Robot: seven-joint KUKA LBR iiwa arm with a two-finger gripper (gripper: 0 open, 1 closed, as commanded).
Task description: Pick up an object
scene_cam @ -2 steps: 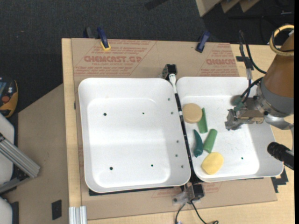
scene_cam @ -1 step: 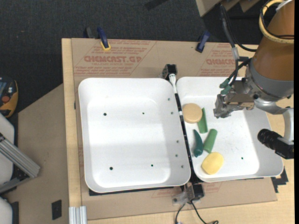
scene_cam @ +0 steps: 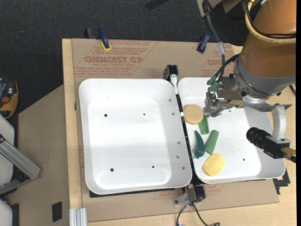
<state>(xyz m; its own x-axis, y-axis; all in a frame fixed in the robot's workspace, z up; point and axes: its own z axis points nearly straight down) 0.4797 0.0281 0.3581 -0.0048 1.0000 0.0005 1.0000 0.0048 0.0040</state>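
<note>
Two white bins sit side by side on a brown board (scene_cam: 117,60). The left bin (scene_cam: 89,140) is a big white tray with a few small dark dots on its floor. The right bin (scene_cam: 244,166) has the toys in it. A round tan disc (scene_cam: 193,114) lies near the top left of that bin, close to the wall between the two bins. Just below the disc is a short green stick (scene_cam: 203,125), and it touches the disc's lower right edge. Lower down lies a dark teal piece (scene_cam: 199,145), and right beside it a lighter green stick (scene_cam: 211,141) that leans a little. Under those two is a yellow lump (scene_cam: 214,165), near the front edge of the bin. The arm (scene_cam: 270,32) comes in from the right, with its big orange band up high. The gripper (scene_cam: 212,108) hangs low over the right bin, just to the right of the tan disc and just above the short green stick. Nothing can be seen between its tips, and I cannot tell if it is spread or pinched. Two blue clamps (scene_cam: 104,39) hold the board at the back edge.
</note>
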